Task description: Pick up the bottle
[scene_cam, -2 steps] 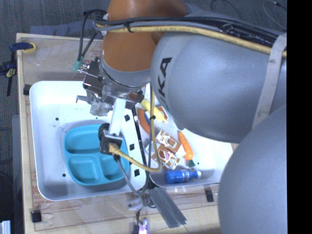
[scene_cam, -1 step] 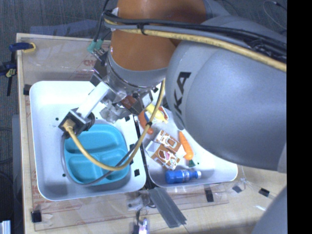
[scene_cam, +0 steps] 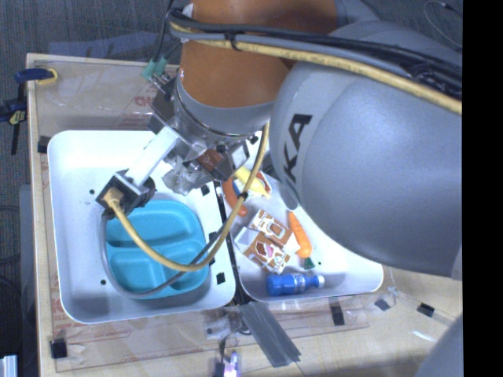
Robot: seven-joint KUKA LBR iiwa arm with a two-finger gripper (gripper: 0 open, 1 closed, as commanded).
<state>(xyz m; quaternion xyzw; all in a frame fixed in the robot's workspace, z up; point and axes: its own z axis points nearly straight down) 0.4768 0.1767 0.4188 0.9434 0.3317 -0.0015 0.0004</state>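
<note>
The claw [scene_cam: 186,176] hangs low over the ridge where the two bins meet, near their far end, tucked under the wrist. From where I stand I cannot tell whether it is released or clenched, and I see nothing caught in it. The grey arm [scene_cam: 369,148] fills the right half of the scene, its orange band [scene_cam: 236,45] bulging above the wrist.

Beneath it the bench [scene_cam: 78,77] carries the left bin [scene_cam: 71,210] and the right bin [scene_cam: 357,277], set side by side. A blue divided tray [scene_cam: 157,250] lies flat in the near part of the left bin.

The right bin holds the smaller things. A brown-and-white printed packet [scene_cam: 266,242] lies near its middle, with an orange carrot-shaped piece [scene_cam: 299,238] right against the packet's right edge. The bottle [scene_cam: 291,283], blue with a white cap pointing right, lies on its side just in front of the packet, close to the bin's near wall and well apart from the claw. Farther back, a small yellow item [scene_cam: 253,181] and a reddish-orange one [scene_cam: 234,195] peek out from under the arm, too hidden to identify.
</note>
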